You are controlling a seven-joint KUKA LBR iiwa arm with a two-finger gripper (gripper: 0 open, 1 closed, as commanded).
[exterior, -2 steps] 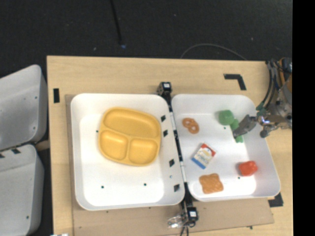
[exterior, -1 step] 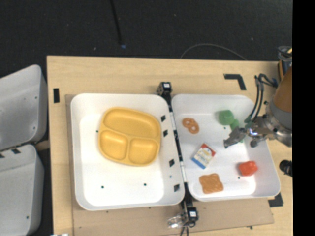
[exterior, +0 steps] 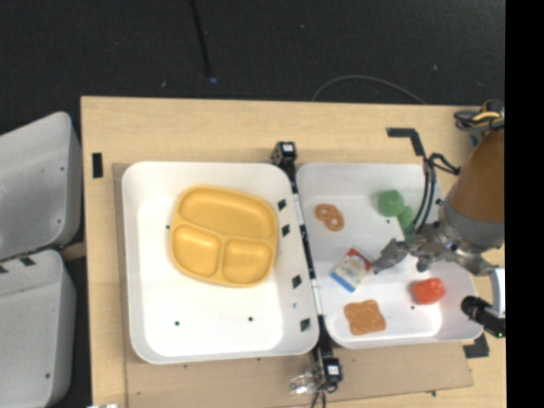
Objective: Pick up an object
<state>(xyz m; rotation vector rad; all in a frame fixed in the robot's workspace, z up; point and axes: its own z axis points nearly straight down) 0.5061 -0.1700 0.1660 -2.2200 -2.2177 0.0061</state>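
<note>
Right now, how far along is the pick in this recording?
Done: nothing looks lifted yet; the small white and blue packet, pretzel, green object, red object and brown piece all lie in the right bin. In hand: the gripper sits low beside the packet; its grip is unclear. Left: grasping and lifting.

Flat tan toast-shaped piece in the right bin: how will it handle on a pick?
The flat tan toast-shaped piece lies low on the right white bin floor, so fingers likely get little edge. It probably slides rather than rolls. It looks thin and light; stiffness is unclear.
</note>
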